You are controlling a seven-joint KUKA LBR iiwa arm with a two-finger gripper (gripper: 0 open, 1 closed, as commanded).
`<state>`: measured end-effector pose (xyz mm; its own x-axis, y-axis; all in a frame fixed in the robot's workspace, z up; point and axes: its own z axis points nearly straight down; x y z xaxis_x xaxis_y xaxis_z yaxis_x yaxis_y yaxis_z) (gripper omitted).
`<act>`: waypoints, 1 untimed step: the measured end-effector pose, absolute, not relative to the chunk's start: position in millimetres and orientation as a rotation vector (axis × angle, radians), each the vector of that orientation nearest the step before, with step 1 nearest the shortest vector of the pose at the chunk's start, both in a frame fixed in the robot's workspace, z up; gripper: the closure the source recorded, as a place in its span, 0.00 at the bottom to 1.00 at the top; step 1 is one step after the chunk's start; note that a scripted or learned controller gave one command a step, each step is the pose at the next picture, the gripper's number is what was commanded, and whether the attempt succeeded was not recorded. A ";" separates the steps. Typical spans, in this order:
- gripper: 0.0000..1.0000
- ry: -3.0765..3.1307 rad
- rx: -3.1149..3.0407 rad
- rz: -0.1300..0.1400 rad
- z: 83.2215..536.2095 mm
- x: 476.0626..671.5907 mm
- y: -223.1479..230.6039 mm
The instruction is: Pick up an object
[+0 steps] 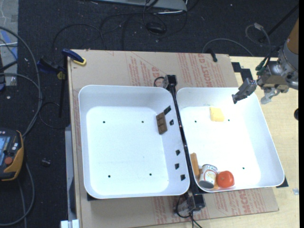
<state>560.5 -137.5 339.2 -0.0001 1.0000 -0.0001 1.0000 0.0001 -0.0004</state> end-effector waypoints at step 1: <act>0.00 -2.221 -2.221 0.001 339.2 560.5 -137.5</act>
